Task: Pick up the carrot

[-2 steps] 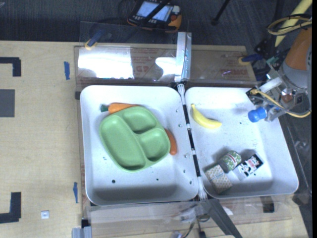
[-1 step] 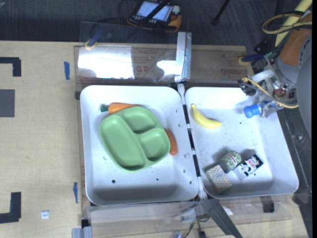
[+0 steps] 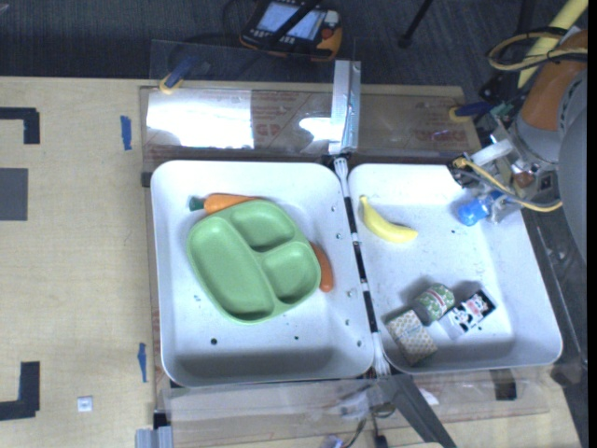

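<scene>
The carrot (image 3: 227,203), orange with a green top at its left end, lies in the left bin (image 3: 177,334) against the far edge of a green divided plate (image 3: 252,259), which partly covers it. A second orange piece (image 3: 324,267) peeks out at the plate's right edge; whether it belongs to the same carrot is unclear. My gripper (image 3: 480,187) hangs over the far right corner of the right bin (image 3: 532,334), well to the right of the carrot and apart from it.
In the right bin lie a yellow banana (image 3: 387,224), a small blue thing (image 3: 469,213) just below the gripper, a green-and-white can (image 3: 434,301), a black-and-white carton (image 3: 471,312) and a checkered packet (image 3: 411,334). A raised divider (image 3: 353,250) separates the bins.
</scene>
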